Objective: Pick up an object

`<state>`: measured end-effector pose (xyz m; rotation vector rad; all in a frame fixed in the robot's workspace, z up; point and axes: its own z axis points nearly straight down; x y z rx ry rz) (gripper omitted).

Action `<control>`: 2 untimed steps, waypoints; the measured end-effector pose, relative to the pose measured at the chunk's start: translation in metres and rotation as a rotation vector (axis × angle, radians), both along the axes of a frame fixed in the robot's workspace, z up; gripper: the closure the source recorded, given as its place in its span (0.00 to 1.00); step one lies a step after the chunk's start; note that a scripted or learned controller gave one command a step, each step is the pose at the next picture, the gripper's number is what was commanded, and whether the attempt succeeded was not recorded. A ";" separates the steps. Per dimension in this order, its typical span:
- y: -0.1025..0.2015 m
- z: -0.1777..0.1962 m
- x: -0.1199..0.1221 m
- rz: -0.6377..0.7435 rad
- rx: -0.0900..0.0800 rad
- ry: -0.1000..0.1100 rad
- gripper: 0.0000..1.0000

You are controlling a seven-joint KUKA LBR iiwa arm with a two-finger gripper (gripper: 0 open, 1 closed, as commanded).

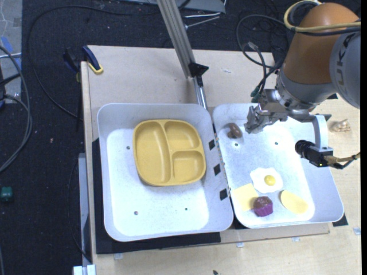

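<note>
The gripper [254,122] hangs over the far part of the right bin [321,171]; I cannot tell how its jaws stand. Just left of it lies a small brown lump [234,131], seemingly light, rigid and rounded, best pinched across its middle.

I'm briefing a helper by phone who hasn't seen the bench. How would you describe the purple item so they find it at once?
Start at the right-hand white bin, the one without the yellow divided plate. Go to its near edge, where toy foods cluster: a fried egg, a yellow slice and a yellow oval piece. The small rounded purple item sits between the two yellow pieces, the only purple thing there.
</note>
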<state>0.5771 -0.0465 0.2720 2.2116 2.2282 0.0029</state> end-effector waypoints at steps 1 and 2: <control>0.051 -0.011 0.026 -0.001 0.000 0.000 1.00; 0.113 -0.019 0.038 0.001 0.001 0.001 1.00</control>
